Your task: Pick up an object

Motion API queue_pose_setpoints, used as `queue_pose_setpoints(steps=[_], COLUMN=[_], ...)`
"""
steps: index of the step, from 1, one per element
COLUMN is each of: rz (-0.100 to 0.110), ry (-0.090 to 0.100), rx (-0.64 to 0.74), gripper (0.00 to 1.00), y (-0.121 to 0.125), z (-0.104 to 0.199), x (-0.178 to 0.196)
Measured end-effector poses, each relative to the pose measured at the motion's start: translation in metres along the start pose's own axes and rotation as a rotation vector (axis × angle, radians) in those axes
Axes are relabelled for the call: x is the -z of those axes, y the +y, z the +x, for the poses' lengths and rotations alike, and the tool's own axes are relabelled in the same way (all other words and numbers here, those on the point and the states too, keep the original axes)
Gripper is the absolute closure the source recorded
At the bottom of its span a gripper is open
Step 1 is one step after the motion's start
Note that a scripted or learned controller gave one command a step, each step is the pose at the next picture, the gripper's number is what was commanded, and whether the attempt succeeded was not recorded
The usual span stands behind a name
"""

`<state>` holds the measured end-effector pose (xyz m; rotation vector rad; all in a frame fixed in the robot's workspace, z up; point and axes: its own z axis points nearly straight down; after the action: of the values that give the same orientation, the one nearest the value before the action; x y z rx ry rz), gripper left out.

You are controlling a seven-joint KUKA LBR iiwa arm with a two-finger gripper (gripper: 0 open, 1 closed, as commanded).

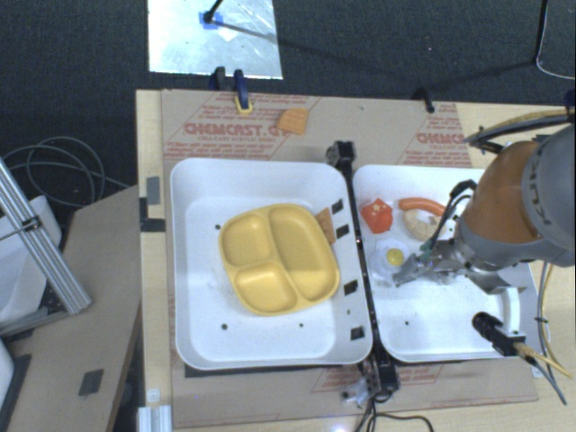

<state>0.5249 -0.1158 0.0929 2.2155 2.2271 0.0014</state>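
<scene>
Hovering near your gripper [402,275]: small round yellow-centred clear plastic object [393,257], right white bin [432,336]; jaw opening unclear, can't tell.

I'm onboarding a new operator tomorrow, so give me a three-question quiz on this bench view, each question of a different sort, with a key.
1. True or false: the yellow divided tray lies in the right bin.
2. Multiple choice: which thing lies nearest the gripper? A. the small yellow object B. the red object C. the orange sausage-shaped object
3. Fill in: the tray has ___ compartments.

Key
1. False: it lies in the left bin.
2. A: it lies just above the gripper's tip in the view.
3. Three.
</scene>
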Motion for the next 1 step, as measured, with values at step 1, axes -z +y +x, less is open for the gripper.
queue_pose_setpoints(steps=[1], rz=[-0.003], ry=[-0.001], rx=[0.001], gripper=[0.00], y=[0.0414], z=[0.0033], x=[-0.0079])
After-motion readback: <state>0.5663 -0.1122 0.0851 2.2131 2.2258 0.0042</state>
